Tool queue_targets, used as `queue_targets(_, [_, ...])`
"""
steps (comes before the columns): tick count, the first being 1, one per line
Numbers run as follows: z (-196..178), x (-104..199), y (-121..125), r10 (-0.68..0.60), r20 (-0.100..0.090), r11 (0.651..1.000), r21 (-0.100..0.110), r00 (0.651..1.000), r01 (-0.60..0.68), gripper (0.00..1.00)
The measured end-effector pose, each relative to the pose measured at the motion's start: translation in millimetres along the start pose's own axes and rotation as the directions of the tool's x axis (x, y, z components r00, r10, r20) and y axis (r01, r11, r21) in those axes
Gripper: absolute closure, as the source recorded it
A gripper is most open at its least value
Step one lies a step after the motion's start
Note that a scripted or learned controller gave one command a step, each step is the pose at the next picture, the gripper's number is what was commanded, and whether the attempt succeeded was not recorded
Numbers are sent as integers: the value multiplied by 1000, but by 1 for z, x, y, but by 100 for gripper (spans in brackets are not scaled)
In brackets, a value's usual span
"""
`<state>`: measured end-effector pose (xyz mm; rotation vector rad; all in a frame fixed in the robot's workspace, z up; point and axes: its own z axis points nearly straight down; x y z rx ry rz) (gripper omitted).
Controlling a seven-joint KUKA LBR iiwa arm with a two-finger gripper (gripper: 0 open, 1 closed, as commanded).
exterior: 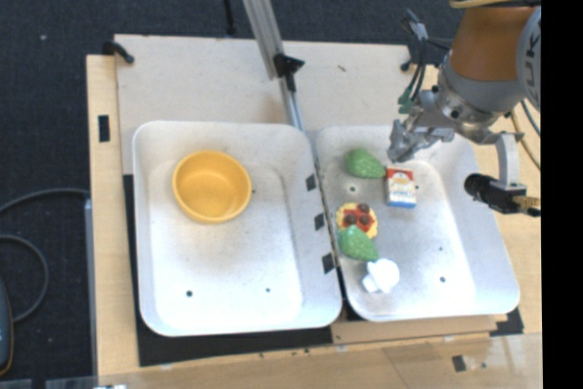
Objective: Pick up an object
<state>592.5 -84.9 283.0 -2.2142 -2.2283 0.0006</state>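
Note:
My gripper [399,152] hangs over the back of the right bin [474,269], just above and behind a small white carton with an orange and blue front [401,188]. To its left lies a green leafy piece [364,164]. Further forward sit a round yellow piece with red spots [356,217], a second green piece [357,243] and a small white object [382,275]. Nothing shows between the fingers.
A yellow bowl [212,185] sits in the left bin [182,287]. A slanted metal pole [264,23] rises behind the gap between the bins. A black clamp part [487,189] juts over the right bin's right rim.

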Motion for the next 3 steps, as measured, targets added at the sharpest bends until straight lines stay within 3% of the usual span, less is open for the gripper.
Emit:
queue_targets(1, [21,46,15,1,1,1000,2,1000,-1,100])
queue_targets(3, [25,137,54,0,-1,1000,-2,1000,0,100])
